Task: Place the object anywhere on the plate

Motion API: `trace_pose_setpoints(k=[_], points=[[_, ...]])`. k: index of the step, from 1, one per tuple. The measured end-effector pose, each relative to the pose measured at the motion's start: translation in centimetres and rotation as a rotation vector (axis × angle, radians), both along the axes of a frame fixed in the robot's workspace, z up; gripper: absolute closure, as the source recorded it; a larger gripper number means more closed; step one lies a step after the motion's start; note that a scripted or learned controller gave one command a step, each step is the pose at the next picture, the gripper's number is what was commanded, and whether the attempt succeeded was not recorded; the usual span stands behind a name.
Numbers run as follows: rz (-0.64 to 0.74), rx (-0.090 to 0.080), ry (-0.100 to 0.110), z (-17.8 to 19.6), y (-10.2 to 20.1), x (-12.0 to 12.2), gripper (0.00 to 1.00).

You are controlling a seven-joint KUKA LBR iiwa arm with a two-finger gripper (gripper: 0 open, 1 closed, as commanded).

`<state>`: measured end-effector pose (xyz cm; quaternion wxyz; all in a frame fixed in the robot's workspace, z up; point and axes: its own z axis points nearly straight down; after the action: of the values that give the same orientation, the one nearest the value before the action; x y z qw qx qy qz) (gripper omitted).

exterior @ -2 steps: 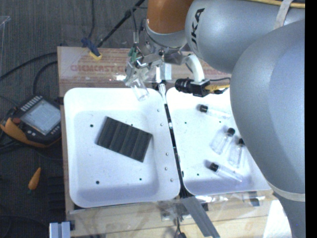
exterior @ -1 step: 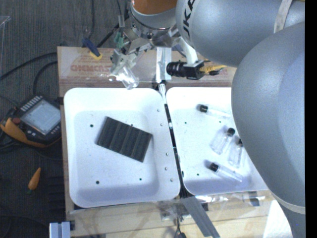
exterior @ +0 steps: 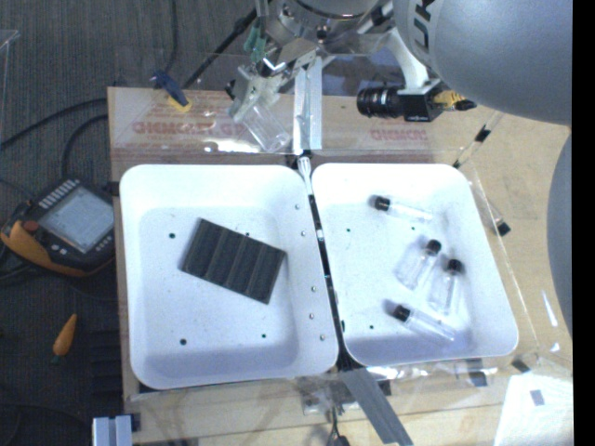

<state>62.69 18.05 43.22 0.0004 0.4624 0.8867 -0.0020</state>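
While gripper (exterior: 263, 82) hangs above the bins' far edge, fingers' state: can't tell.
Dark ridged plate (exterior: 232, 260) left bin (exterior: 149, 342); four vials (exterior: 418, 266) right bin (exterior: 483, 333).

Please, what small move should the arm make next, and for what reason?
Probably the gripper should travel toward the right bin and stop above one vial, for example the vial near its middle. The four clear vials with black caps lie there, the dark ridged plate in the left bin bears nothing, and the gripper sits beyond the bins' far edge.
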Motion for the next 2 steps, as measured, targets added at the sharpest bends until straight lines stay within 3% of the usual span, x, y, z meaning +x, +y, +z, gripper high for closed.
trace_pose_setpoints(k=[1, 2], points=[[-0.493, -0.002, 0.001, -0.2, 0.0, 4.3, 1.00], [-0.040, 0.000, 0.001, -0.1, 2.1, 4.2, 1.00]])
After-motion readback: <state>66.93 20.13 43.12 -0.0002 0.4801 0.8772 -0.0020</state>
